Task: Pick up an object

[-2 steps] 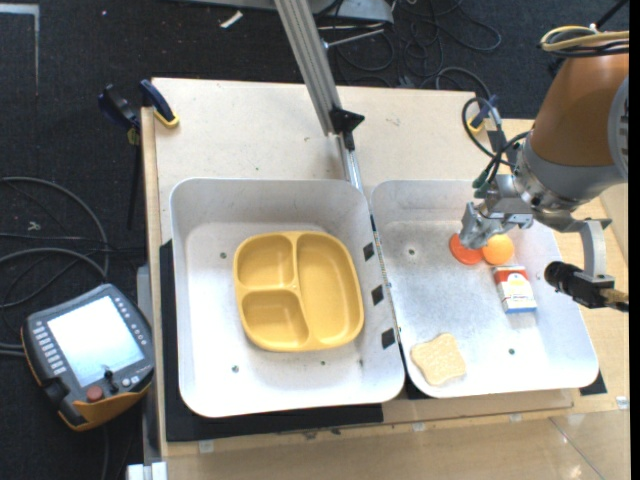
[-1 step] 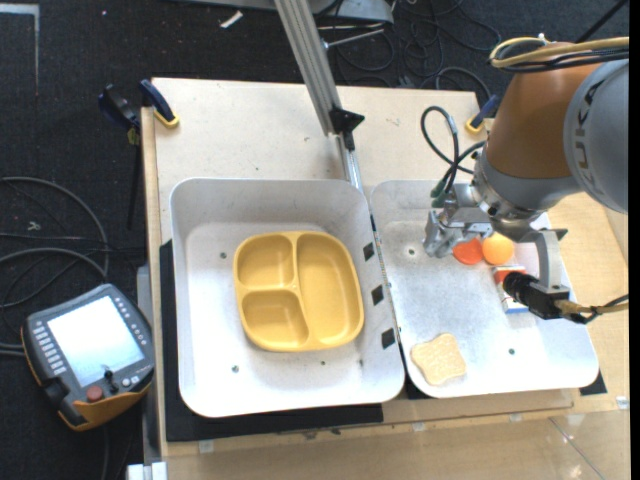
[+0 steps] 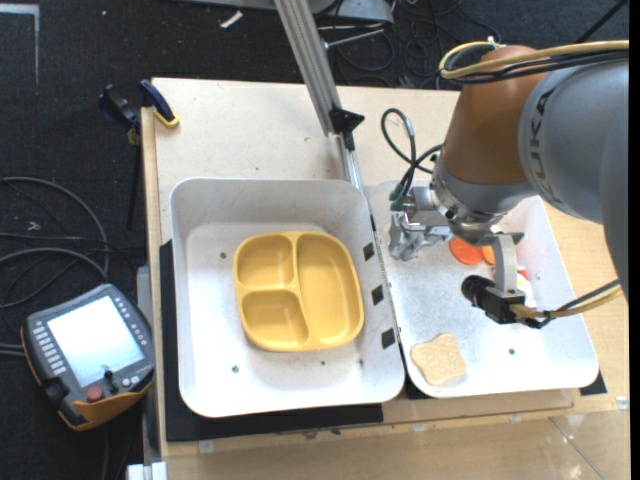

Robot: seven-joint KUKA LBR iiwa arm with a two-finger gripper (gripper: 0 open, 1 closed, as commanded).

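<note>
A tan slice of toast (image 3: 438,360) lies flat at the near left corner of the right bin (image 3: 560,353). Partly hidden under the arm's wrist, an orange object (image 3: 466,251) rests in the middle of that bin. My gripper (image 3: 406,240) hangs low over the right bin's left side, close to the wall between the bins, left of the orange object and well behind the toast. Nothing shows in its grasp. A yellow divided plate (image 3: 298,290) sits in the middle of the left bin (image 3: 200,268).
The grey and orange arm (image 3: 520,118) covers the back of the right bin. A slanted metal pole (image 3: 315,58) ends at the bins' back edge. A teach pendant (image 3: 85,353) lies at the lower left, and a blue and yellow clamp (image 3: 140,103) sits on the bench corner.
</note>
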